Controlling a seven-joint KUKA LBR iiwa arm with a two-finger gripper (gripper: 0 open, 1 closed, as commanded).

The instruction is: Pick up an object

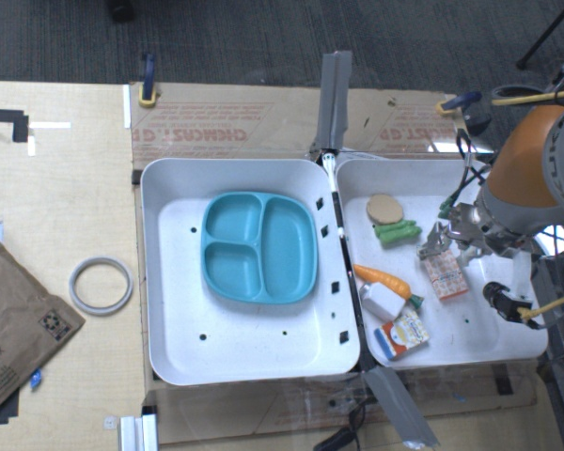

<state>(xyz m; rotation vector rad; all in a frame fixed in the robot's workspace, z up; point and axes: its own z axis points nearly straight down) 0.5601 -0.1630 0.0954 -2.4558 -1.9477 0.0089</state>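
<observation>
Camera view shows two shallow white bins set side by side on the tabletop [56, 205], the left bin [169, 346] and the right bin [508, 346], with their inner walls touching along the middle. A teal divided plate [260, 248] with three compartments is seen lying flat near the centre of the left bin. In the right bin several small things are gathered: a round tan disc [385, 209] lies toward the far wall, a green piece [397, 232] is placed just beside it on the near side, an orange carrot [382, 280] is laid at a slant near the dividing wall, a white block [383, 303] is touching the carrot's near side, and a small colourful packet [402, 334] is found nearest the front wall. A reddish patterned box [446, 276] lies toward the middle of the right bin. The grey arm with its orange band [530, 163] is reached in from the right, and the pincer [442, 244] is lowered over the far edge of the reddish box; whether its fingers are spread or closed cannot be told, and it cannot be told whether the box is grasped. On the tabletop to the left of the bins a roll of tape [101, 284] and a brown cardboard box [14, 322] are seen, well apart from the bins.
</observation>
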